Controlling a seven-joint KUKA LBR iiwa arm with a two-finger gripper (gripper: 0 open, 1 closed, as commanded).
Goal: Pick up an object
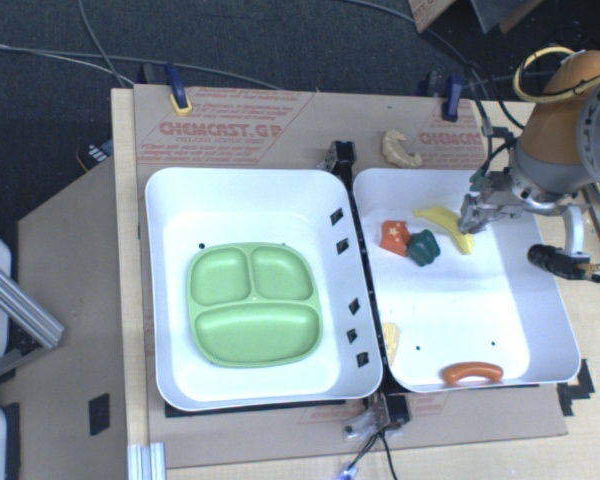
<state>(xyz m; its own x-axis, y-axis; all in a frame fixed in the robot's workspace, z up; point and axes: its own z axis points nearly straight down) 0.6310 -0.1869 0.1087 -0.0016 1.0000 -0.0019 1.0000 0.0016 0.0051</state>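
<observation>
Claw [472, 214] hung low over right bin [540, 318], touching yellow banana [444, 224]; finger state could not be told. Green divided plate [254, 304] lay in left bin [170, 268].

My arm [565, 128] is grey metal, an orange band rounding it above the wrist, dark cables looping beside it, and a small metallic gripper [473, 211].
</observation>
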